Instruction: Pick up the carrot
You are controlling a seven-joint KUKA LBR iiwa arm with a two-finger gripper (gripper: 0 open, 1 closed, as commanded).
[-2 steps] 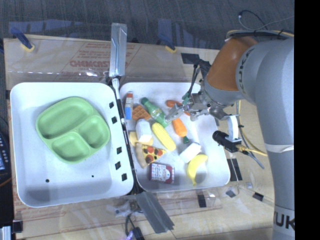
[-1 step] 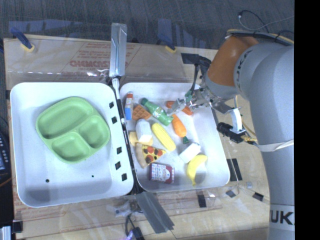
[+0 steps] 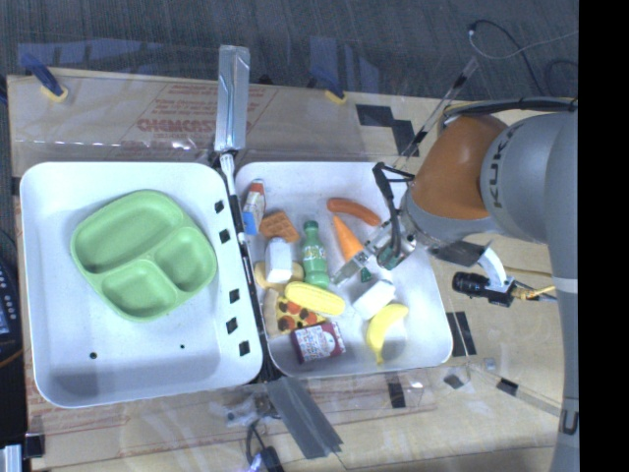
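The arm [image 3: 511,180] reaches in from the right, its orange band above the right bin [image 3: 432,308], with the gripper [image 3: 366,262] lowered into the bin's middle. The jaws look parted and grasp nothing. The carrot [image 3: 346,236] lies in the bin's upper middle, just beside the fingertips, toward the far edge.

L bin [image 3: 59,362]: green divided plate [image 3: 144,254], 3 compartments. R bin [image 3: 432,347]: small bottle w/ red cap [image 3: 254,207] by L wall, brown cookie-like piece [image 3: 279,226], green bottle [image 3: 314,252], sausage [image 3: 352,209] near back, corn cob [image 3: 314,298], banana [image 3: 384,326], red can [image 3: 316,343] at front.
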